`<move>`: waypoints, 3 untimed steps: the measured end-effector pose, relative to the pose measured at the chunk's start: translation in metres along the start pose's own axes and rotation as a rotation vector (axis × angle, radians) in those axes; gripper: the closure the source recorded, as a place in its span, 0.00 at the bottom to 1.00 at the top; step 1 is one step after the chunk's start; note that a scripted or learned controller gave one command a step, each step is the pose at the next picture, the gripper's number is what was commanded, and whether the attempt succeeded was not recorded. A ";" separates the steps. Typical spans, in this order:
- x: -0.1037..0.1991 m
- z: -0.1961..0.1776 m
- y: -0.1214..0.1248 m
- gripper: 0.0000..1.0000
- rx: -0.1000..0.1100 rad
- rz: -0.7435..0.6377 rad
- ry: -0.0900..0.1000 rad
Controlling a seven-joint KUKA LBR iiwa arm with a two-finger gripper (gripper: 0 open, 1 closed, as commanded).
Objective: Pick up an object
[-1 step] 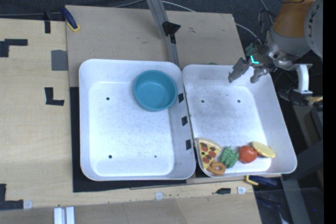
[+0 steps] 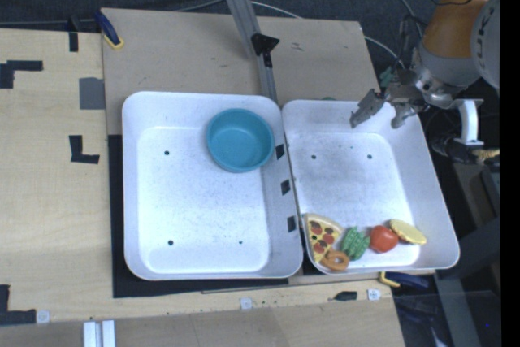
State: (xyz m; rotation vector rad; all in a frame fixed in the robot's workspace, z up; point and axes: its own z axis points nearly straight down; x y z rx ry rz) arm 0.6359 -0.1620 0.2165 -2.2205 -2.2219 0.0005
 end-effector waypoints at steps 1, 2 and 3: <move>0.000 0.060 -0.008 0.00 0.005 0.000 0.001; 0.007 0.106 -0.009 0.00 0.004 0.000 0.001; 0.008 0.128 -0.009 0.00 0.000 0.000 0.000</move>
